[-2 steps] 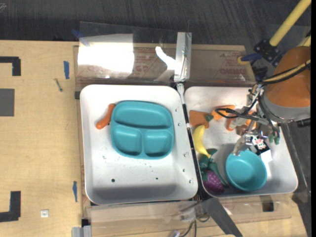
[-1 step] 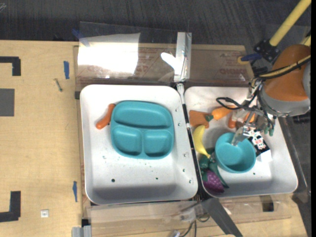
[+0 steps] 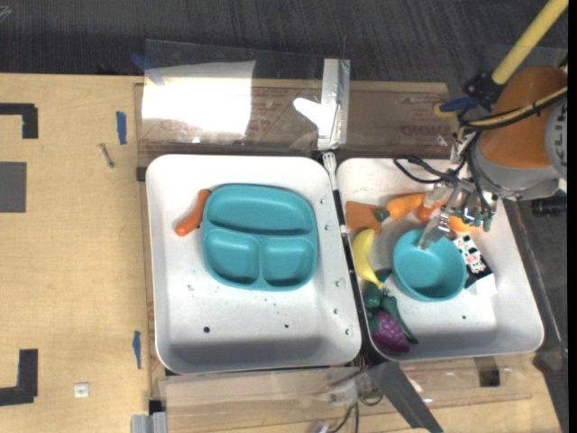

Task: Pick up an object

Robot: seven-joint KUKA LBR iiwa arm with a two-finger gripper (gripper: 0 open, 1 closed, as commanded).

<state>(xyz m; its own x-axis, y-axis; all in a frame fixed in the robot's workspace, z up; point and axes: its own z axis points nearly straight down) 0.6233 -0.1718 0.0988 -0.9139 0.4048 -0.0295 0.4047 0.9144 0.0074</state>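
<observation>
Gripper point(image 3: 439, 226), grip state unclear, hovers at teal bowl point(image 3: 429, 270) rim; no legible writing.

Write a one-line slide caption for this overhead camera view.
Arm's pincer poised at the teal bowl's rim in the right bin; teal divided plate and carrot in the left bin.

Dark carpet floor point(image 3: 270, 7), wooden bench point(image 3: 63, 242)
</observation>
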